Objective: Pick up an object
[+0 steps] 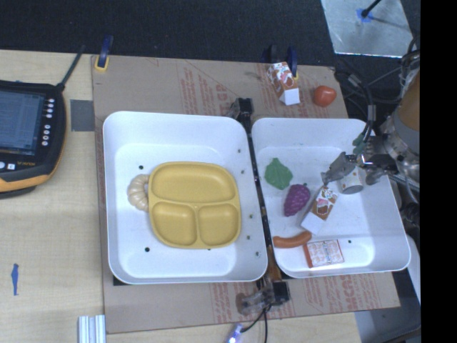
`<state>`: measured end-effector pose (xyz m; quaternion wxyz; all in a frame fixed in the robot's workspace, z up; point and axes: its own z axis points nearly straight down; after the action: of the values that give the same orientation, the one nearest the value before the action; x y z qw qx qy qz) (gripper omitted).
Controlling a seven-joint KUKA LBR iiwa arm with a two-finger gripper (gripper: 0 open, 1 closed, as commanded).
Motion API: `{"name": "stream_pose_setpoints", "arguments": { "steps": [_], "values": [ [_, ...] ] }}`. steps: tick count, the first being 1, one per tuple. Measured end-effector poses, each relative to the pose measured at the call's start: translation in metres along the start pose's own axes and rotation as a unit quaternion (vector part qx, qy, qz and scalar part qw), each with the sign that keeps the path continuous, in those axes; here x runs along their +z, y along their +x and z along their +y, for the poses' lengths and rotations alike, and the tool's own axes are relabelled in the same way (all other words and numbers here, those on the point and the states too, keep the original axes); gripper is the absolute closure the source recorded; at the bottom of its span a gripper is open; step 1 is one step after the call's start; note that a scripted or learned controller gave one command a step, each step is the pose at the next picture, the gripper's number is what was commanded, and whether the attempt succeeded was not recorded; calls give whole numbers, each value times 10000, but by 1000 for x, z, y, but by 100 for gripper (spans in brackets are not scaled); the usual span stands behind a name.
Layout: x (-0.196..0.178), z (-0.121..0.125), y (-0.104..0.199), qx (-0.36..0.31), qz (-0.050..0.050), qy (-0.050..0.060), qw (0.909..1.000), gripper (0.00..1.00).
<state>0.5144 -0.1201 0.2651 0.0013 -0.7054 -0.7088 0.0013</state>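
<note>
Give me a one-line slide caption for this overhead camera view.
The gripper hovers above a small carton in the right bin, beside purple grapes; a yellow tray fills the left bin.

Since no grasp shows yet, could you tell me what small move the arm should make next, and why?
Probably lower the gripper onto the small carton just below it in the right bin; the carton lies free beside the purple grapes.
</note>
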Motion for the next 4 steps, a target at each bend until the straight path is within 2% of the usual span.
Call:
{"name": "stream_pose_setpoints", "arguments": {
  "steps": [1,2,3,4],
  "values": [
    [153,47,10,-5,-40,-91,10000,0],
    [32,90,-20,0,-10,-19,10000,0],
    [174,87,17,-4,-2,13,10000,0],
    [174,39,8,-1,-4,6,10000,0]
  ]
}}
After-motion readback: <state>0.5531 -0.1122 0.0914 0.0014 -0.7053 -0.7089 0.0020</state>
